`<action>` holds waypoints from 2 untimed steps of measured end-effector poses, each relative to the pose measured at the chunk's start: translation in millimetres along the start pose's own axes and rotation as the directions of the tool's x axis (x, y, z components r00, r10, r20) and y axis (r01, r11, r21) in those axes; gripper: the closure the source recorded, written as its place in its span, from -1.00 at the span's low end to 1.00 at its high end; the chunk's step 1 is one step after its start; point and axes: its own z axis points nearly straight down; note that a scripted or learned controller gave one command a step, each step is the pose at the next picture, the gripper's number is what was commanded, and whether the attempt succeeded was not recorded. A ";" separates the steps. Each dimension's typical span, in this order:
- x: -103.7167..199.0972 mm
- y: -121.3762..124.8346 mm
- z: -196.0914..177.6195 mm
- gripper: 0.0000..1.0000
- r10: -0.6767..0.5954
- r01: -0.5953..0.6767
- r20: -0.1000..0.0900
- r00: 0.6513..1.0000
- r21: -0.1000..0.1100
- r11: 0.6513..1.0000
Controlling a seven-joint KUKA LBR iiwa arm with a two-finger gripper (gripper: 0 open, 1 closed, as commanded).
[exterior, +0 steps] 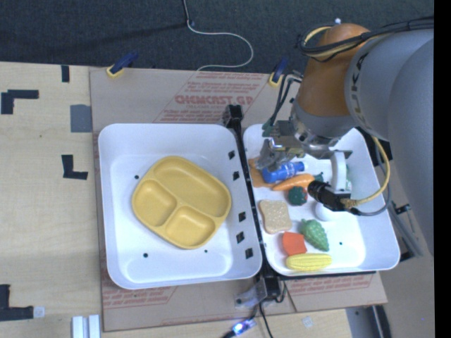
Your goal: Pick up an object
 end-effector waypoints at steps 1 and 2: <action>5.1 1.9 -15.5 1.00 -0.002 0.002 -0.002 1.000 -0.002 1.000; -10.7 -0.6 -13.2 1.00 0.000 0.000 0.000 1.000 -0.001 1.000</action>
